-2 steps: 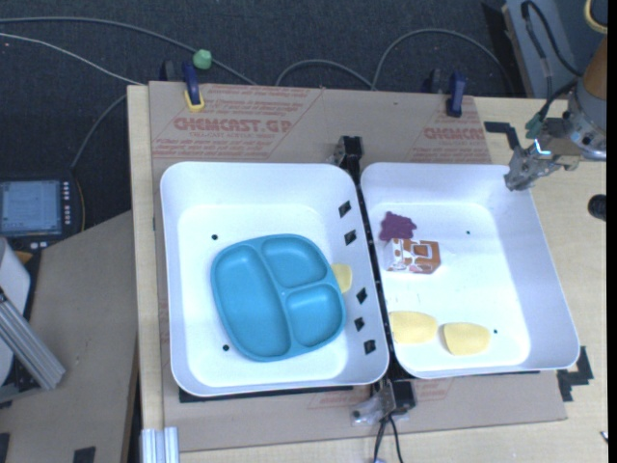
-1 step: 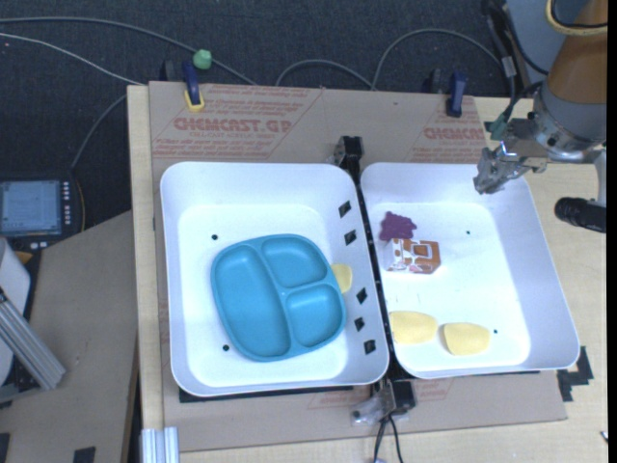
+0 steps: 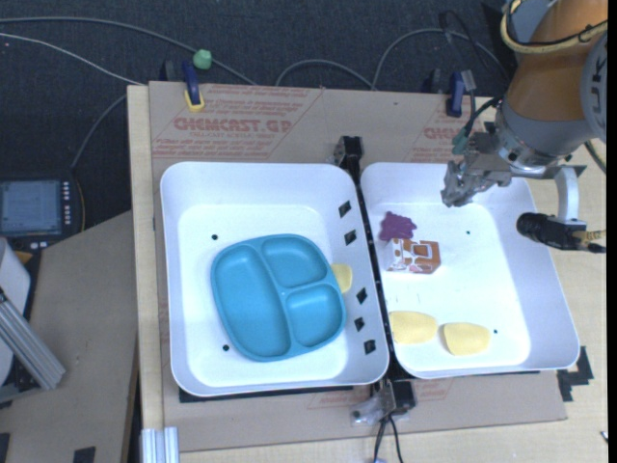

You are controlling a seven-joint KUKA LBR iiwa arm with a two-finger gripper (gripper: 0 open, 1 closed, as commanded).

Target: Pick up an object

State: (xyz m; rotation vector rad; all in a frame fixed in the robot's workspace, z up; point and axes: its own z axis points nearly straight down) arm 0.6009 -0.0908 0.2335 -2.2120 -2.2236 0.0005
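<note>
Gripper (image 3: 457, 197) above the right bin (image 3: 540, 287), finger opening impossible to tell and nothing seen in its grasp; the purple piece (image 3: 396, 227) beside the wrapped packet (image 3: 415, 256) lies offset leftward, so a straight descent risks missing both.

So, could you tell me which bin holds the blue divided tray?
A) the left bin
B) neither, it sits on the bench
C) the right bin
A: the blue divided tray lies inside the left bin, while the right bin holds the purple piece and small yellow pieces.
</note>
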